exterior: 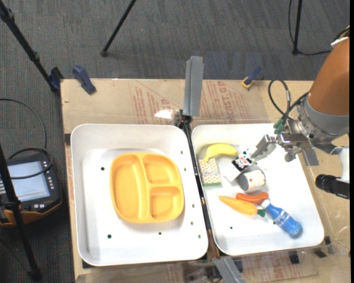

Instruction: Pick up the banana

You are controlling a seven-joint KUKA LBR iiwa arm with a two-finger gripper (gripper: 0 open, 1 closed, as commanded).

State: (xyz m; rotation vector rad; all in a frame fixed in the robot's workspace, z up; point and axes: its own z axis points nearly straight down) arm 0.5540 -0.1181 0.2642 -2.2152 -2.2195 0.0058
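Note:
The yellow banana (218, 151) lies in the right bin (307, 193), near its back left corner and close to the divider. My gripper (286, 151) hovers over the right bin's back right part, to the right of the banana and apart from it. Its fingers stand open, one finger (264, 146) pointing toward a black-and-white object (243, 160), and nothing is between them.
Right bin: a small patterned box (210, 171) just below the banana, a white cup (252, 178), a carrot (238, 205), an orange piece (252, 197) and a blue bottle (283, 219). The left bin (88, 158) holds a yellow divided tray (147, 187).

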